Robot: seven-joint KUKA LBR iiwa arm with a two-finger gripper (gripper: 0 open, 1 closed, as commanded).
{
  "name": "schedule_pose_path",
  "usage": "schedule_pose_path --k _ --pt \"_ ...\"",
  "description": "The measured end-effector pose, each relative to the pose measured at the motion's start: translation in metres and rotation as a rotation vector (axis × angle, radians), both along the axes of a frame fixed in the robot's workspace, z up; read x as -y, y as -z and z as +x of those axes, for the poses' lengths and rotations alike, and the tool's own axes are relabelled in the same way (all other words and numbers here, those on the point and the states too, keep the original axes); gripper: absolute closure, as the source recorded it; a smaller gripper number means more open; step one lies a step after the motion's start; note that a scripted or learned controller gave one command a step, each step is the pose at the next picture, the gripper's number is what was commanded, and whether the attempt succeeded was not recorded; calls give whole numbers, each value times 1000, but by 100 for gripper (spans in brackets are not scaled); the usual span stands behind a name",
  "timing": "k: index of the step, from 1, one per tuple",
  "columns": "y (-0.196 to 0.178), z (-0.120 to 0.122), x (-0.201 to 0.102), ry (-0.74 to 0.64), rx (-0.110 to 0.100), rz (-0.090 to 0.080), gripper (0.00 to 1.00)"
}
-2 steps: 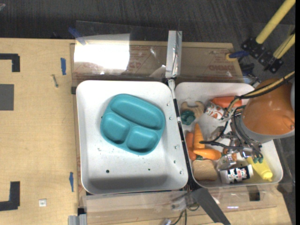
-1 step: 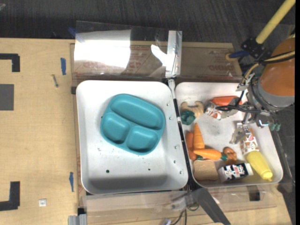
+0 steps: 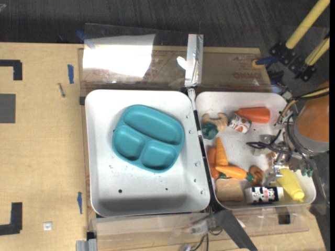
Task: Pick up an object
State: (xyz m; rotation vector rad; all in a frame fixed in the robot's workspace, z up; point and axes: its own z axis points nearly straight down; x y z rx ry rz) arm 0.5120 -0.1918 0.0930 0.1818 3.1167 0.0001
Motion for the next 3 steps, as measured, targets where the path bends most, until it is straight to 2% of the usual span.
schedule_pose_path --k 1,2,3 --pt "-6 -17 20 1 26 -7 0" --pt "-5 -17 27 -3 25 -5 0" --pt "-2 -20 9 -10 22 -11 0"
